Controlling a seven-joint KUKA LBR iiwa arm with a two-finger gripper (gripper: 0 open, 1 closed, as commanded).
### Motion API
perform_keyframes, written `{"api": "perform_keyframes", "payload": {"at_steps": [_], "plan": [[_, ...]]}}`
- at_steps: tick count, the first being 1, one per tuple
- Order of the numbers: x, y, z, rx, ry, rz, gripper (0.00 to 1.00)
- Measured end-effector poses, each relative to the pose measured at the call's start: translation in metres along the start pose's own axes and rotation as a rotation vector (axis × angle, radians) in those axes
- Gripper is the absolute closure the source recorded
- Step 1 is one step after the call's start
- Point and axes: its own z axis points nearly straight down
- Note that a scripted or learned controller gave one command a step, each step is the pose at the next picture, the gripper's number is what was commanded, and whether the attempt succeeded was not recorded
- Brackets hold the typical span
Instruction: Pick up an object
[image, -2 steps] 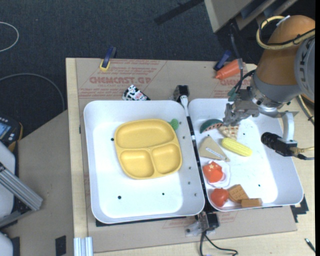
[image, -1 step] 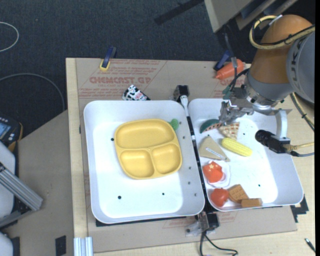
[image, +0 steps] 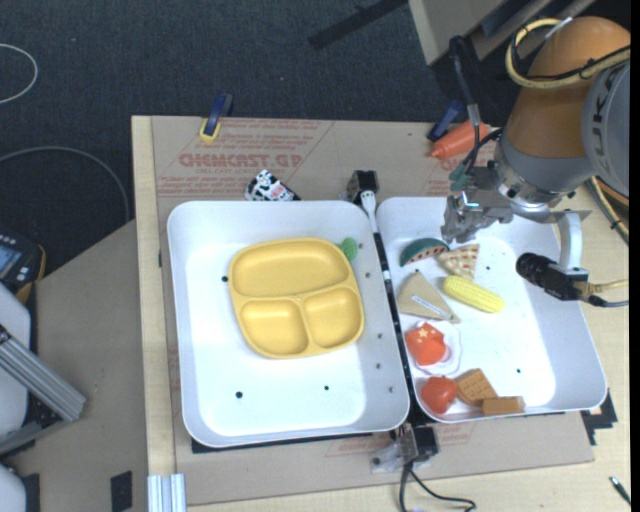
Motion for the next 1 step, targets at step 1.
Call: {"api": "perform_keyframes", "payload": {"at_steps": [1], "plan": [[-0.0091, -0.0012, 0.0196, 0.01, 0.001, 0.002, 1.0]]}}
